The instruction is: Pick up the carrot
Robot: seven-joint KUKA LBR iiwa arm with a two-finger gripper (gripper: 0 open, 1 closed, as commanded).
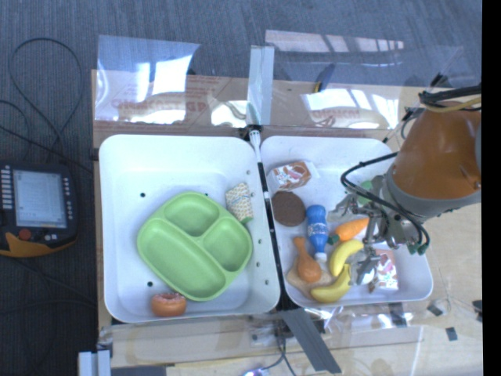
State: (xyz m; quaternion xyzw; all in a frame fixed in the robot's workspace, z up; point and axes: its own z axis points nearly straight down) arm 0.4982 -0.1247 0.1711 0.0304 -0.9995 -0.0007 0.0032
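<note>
The carrot is a short orange piece lying in the right bin, between the blue bottle and the arm. It rests just above the banana. My gripper hangs low over the right side of this bin. It is just right of and below the carrot, over the banana's upper end and a red-and-white packet. The wrist's dark body and cables hide part of the bin floor here. I see nothing clearly held between the fingers.
The right bin also holds a snack packet, a brown cookie and a drumstick. In the left bin are a green divided plate, a doughnut and a wrapped cracker. A pendant lies far left.
</note>
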